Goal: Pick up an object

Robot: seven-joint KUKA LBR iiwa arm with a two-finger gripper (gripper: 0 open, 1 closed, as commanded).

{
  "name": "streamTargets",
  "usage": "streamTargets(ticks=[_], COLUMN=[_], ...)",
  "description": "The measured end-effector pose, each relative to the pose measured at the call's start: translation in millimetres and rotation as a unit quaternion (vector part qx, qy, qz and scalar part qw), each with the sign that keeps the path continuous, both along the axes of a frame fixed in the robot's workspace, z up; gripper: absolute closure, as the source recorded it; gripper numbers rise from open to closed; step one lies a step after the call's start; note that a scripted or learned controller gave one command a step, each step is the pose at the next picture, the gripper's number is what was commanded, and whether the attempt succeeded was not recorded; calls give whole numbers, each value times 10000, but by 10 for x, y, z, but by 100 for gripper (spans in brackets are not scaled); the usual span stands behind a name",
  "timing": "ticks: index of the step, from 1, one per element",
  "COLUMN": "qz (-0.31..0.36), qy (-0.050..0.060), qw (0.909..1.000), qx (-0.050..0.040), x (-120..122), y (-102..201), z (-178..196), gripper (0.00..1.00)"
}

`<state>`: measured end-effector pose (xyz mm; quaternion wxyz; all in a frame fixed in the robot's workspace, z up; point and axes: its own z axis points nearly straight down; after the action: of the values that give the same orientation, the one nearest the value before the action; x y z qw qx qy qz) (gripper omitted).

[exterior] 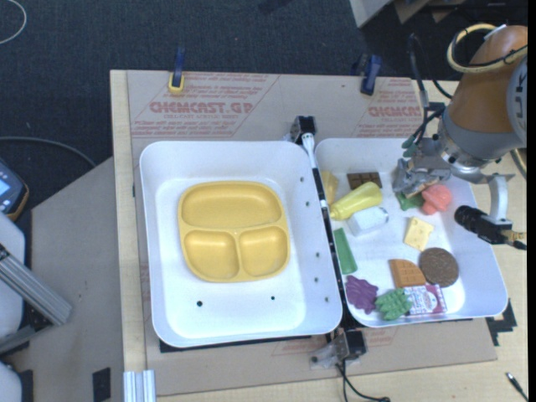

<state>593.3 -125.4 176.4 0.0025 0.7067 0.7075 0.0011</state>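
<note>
Brown bench (251,99) on dark carpet (84,23)

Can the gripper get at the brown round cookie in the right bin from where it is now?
Probably yes. The brown round cookie lies flat and uncovered near the right bin's outer side, with the gripper above the same bin; only the yellow cheese wedge sits between.
</note>
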Motion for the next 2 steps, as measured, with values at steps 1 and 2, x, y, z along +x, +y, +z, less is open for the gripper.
streamTargets(ticks=[1, 2], qz=[2, -1], qy=[-6, 41], qw=[10000, 10000], qx=[-1, 16], x=[12, -272], y=[-1, 308], z=[515, 501], gripper=[100, 100])
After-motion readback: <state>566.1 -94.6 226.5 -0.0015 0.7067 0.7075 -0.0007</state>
